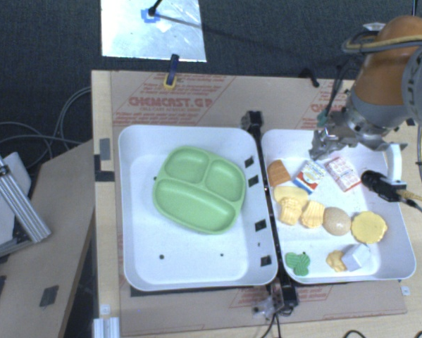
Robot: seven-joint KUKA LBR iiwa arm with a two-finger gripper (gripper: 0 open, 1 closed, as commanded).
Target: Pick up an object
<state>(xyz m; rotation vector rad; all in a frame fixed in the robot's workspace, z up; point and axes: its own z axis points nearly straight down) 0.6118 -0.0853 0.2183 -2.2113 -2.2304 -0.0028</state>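
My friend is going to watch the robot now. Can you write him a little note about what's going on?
Pincer: low over the back of the right bin, just above the small blue and white packet; I can't tell if it is open or shut.
Things: toy foods sit in the right bin, with a red and white packet beside the pincer. The green divided plate lies in the left bin.
Done: nothing is lifted.
Left: grab one item and raise it.

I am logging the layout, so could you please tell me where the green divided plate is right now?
The green divided plate lies in the left bin, roughly at its centre, across the divider from the toy food in the right bin.
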